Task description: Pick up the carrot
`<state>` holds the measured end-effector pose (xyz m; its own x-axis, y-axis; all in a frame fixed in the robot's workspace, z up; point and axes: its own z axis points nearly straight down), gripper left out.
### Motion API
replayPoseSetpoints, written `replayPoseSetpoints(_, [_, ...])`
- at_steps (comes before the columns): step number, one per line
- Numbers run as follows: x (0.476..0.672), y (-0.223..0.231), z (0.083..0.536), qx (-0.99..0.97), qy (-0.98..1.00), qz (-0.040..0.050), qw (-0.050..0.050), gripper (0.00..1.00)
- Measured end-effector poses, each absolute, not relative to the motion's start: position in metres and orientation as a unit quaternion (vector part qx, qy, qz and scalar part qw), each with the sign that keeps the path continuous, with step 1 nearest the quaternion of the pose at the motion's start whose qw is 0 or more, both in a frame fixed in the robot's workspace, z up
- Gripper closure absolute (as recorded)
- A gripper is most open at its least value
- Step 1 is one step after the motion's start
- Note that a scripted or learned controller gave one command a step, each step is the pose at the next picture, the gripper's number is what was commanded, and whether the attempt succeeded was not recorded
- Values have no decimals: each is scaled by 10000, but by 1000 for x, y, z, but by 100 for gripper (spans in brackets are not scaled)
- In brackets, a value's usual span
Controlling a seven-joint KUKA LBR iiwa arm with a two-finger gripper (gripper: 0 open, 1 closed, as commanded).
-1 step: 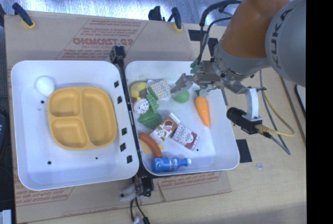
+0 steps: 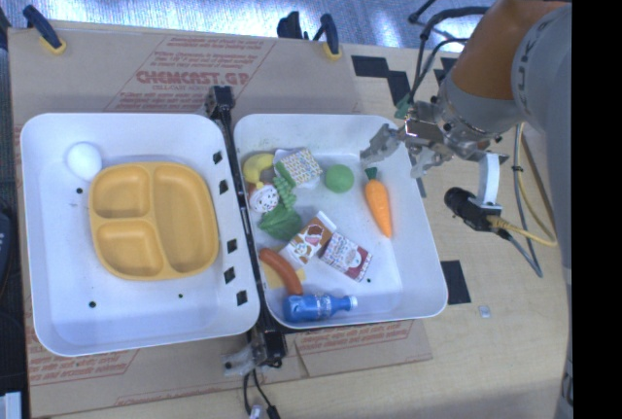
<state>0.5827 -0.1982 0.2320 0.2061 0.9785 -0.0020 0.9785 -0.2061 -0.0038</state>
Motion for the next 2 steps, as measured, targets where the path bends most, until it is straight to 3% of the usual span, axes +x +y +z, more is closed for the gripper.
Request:
replayPoseSetpoints(1, [585, -188, 92, -7581, -6521, -11, 66, 0])
replayPoseSetpoints(2, [562, -203, 105, -6058, -7956, 10, 27, 0])
